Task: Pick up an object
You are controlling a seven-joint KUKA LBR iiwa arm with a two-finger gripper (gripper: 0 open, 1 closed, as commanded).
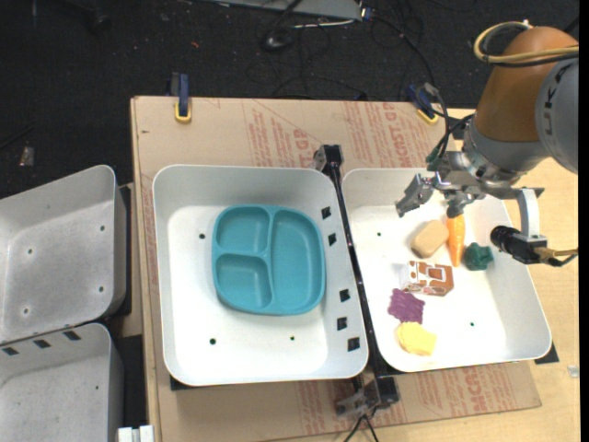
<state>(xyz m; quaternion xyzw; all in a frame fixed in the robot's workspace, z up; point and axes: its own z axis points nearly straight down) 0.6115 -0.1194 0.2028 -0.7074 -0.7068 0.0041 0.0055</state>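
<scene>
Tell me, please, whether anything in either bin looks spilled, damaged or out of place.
Nothing stands out. The teal divided plate lies flat in the left bin. The small items in the right bin, among them the orange carrot and the yellow piece, lie loose but inside its walls.

Red printed lettering runs across the brown cardboard sheet point(276, 132) laid on the tabletop under the bins, but it sits upside down and faint, so no word reads with certainty. The small brown-and-white packet point(431, 278) in the right bin carries markings too small to read.
</scene>
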